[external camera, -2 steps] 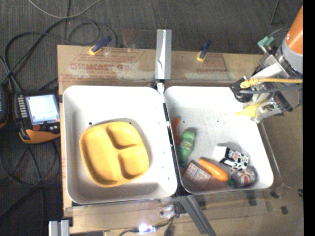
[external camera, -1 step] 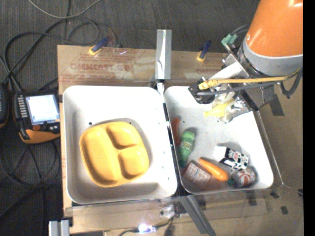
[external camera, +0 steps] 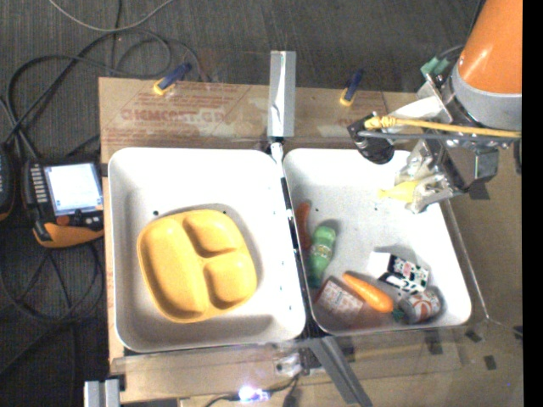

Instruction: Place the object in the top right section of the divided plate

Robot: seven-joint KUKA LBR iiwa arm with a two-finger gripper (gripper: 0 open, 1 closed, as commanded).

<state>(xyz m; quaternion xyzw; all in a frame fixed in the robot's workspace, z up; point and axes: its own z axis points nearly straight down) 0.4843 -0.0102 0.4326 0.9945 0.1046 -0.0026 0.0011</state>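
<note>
Camera view from above shows the yellow divided plate (external camera: pixel 198 264) lying in the left bin (external camera: pixel 127 193), and all three of its sections look bare, so by my reading nothing has been delivered yet and the whole carry and release are still to come. The gripper (external camera: pixel 422 186) hangs over the upper right corner of the right bin (external camera: pixel 458 312), far to the right of the plate and across the wall where the two bins meet. Something pale yellow (external camera: pixel 399 192) shows at its tip, sticking out toward the plate side; it may be the object for the task, caught between the fingers, but the spot is small and blurred and I cannot tell whether the fingers are clamped on it, together, or apart. If that is the object, it sits right at the end effector, well apart from the plate and above it in the picture. Other candidates lie lower in the right bin, to the right of the plate: a green bottle (external camera: pixel 322 246), an orange carrot (external camera: pixel 368 291), a small can (external camera: pixel 422 304) and a printed packet (external camera: pixel 405 270), all well below the gripper.
</note>
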